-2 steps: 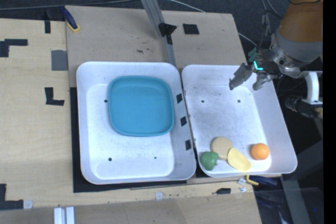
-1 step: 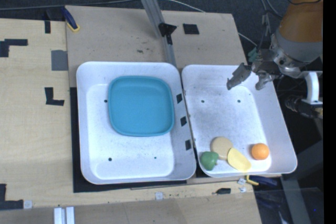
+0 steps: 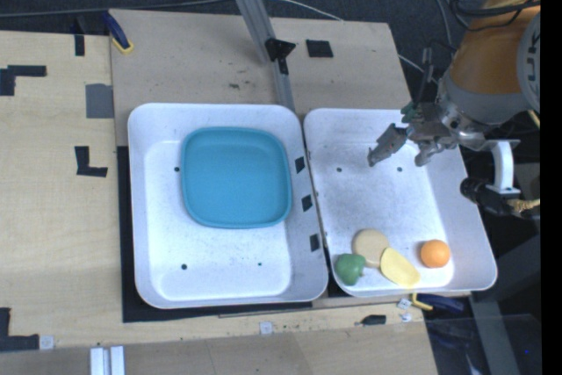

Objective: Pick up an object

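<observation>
Two shallow white bins sit side by side on my bench. The left bin (image 3: 149,215) holds a square turquoise plate (image 3: 235,176) with rounded corners, lying flat and taking up most of the bin's upper middle.

The right bin (image 3: 351,136) carries four small things, all gathered along its near edge. A green lump (image 3: 349,267) sits at the near left corner. Just beside it, touching or nearly so, lies a pale beige disc (image 3: 370,244). A yellow piece (image 3: 399,267) overlaps the disc's lower right side. An orange ball (image 3: 435,254) rests a little apart to the right, close to the bin's right wall.

My arm (image 3: 496,48) comes in from the right, its orange band above the wrist. My pincer (image 3: 405,150) hangs over the upper right part of the right bin, well apart from the four pieces at the near edge. Its two fingers are spread wide: one finger (image 3: 383,146) slants down and left, the other (image 3: 428,154) sits to its right. Nothing lies between them, and I cannot tell whether the tips touch the bin floor.
</observation>
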Controlling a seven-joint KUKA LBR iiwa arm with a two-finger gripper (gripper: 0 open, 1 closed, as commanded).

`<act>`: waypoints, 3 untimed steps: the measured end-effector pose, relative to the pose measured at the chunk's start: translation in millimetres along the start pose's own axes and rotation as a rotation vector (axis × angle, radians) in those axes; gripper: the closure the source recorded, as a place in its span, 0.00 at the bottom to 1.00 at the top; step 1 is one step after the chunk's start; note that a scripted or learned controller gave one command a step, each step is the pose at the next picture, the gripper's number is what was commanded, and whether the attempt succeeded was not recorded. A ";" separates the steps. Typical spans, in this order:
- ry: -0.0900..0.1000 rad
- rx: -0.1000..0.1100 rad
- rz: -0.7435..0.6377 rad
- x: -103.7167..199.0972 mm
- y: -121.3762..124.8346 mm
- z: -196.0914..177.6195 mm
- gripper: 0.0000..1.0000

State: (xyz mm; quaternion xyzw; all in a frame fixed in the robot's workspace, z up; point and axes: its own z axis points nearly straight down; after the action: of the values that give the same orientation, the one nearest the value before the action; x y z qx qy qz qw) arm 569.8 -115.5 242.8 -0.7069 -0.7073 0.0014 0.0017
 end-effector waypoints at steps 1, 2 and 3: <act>0.000 0.001 0.001 -2.8 -7.5 60.1 0.00; 0.000 0.002 0.000 -2.3 -6.4 123.3 0.00; 0.000 -0.004 -0.001 -2.1 -5.1 110.4 1.00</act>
State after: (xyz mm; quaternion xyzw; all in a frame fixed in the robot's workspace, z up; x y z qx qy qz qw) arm 564.2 -117.5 132.4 -0.7067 -0.7075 0.0001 0.0005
